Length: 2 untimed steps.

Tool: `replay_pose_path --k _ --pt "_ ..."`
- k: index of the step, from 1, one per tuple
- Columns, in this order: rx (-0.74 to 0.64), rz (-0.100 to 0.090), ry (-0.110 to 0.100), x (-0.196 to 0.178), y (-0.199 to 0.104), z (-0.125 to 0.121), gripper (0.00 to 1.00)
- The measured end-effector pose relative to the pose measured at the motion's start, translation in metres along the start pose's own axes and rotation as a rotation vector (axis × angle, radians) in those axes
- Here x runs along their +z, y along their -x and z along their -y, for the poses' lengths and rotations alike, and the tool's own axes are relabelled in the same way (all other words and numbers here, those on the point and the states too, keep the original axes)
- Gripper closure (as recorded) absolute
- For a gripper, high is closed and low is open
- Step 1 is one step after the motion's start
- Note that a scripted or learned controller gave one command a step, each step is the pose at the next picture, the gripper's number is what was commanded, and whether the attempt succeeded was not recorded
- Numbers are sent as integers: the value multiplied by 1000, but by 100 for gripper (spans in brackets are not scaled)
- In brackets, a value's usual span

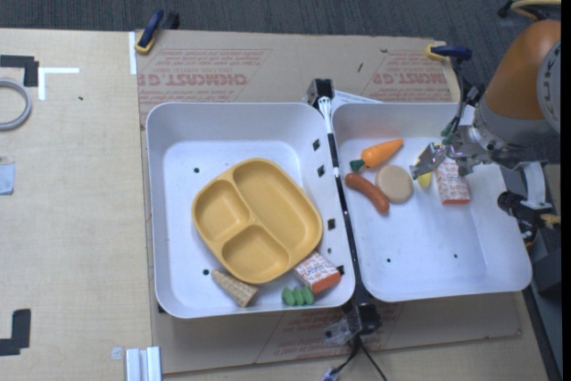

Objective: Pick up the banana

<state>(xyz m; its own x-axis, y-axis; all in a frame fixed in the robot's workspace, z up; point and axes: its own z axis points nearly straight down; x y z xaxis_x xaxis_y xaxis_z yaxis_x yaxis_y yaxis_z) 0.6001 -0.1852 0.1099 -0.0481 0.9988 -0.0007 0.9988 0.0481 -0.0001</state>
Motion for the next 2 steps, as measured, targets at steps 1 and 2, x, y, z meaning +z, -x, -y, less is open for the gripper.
replay_pose_path --k 1,2 --pt "-1 1 1 -10 0 0 100" --pt "-1 1 1 -10 0 0 0"
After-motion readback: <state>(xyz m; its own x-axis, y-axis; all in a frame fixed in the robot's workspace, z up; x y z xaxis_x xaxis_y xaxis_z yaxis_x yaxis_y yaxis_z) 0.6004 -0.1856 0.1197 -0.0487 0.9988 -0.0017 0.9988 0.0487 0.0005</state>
